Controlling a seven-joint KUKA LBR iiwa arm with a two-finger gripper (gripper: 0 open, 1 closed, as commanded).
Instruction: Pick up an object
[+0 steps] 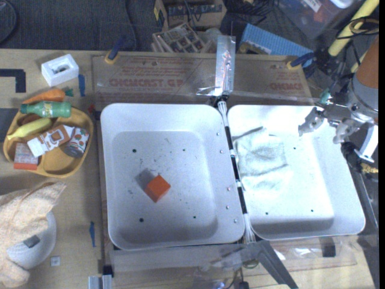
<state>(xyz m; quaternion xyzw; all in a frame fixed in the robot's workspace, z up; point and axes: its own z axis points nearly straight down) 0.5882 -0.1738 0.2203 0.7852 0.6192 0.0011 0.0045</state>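
Open floor all round the orange block (159,188) in the left bin (114,131), walls well apart from it. Raised double rim (233,173) between the bins to cross. Crumpled clear plastic (261,159) on the right bin (337,215) floor, near that rim. Gripper (325,125) above the right bin's far right corner.

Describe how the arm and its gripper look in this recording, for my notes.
At the right edge of the camera view, the arm is grey with an orange band above the wrist. Its gripper is a pale metallic two-finger unit on a silver-grey wrist block. Dark and yellow cables run along the arm's upper part. No markings are legible.
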